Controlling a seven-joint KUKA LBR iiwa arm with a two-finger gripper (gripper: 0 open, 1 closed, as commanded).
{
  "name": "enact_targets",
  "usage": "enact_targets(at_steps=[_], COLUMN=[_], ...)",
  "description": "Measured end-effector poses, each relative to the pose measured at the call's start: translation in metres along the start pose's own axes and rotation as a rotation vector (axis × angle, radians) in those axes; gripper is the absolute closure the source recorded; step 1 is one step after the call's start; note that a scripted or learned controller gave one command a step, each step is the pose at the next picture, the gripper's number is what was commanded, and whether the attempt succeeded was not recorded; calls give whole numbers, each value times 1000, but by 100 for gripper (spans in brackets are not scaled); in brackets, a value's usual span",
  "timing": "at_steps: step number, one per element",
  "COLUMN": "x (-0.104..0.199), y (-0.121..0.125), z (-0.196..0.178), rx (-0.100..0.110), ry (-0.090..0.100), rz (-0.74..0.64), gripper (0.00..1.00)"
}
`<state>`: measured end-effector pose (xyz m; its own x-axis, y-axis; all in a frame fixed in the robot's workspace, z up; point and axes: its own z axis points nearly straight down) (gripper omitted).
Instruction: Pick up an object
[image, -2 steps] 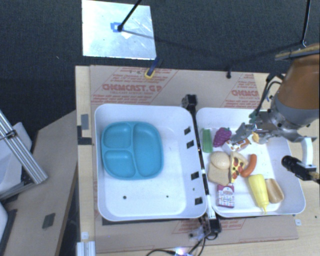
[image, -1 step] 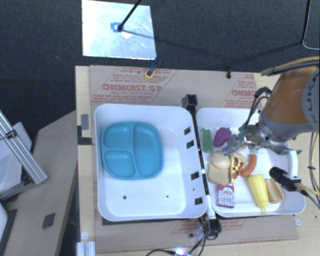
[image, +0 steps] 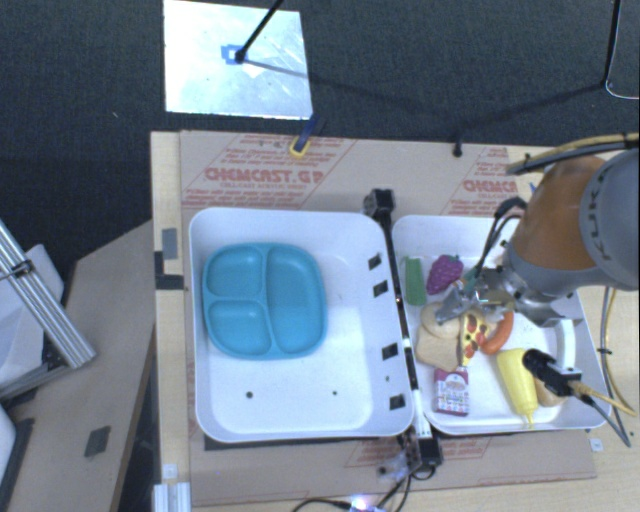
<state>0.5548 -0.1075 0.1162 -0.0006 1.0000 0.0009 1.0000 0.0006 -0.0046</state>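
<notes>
— Camera view: where is the gripper (image: 468, 303) seen?
— Low over the right bin (image: 580, 425), among toys: grapes (image: 445, 272), a bottle (image: 515, 380), a carton (image: 451, 391).
— Is anything gripped?
— That cannot be told.

Even, fairly bright overhead light fills the view. The white bins (image: 300, 400) look nearly washed out, with soft, faint shadows along their walls. A metal sheet (image: 238, 60) near the top edge glares pale blue-white. Overall detail is slightly soft and grainy; the dark floor (image: 70, 110) shows noise.
</notes>
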Motion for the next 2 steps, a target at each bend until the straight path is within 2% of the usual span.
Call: enact_targets(at_steps=[1, 2], x=[-1, -2], y=[8, 10], z=[24, 10], rx=[-31, -39], ry=[-7, -10], rz=[-2, -2], gripper=[0, 100])
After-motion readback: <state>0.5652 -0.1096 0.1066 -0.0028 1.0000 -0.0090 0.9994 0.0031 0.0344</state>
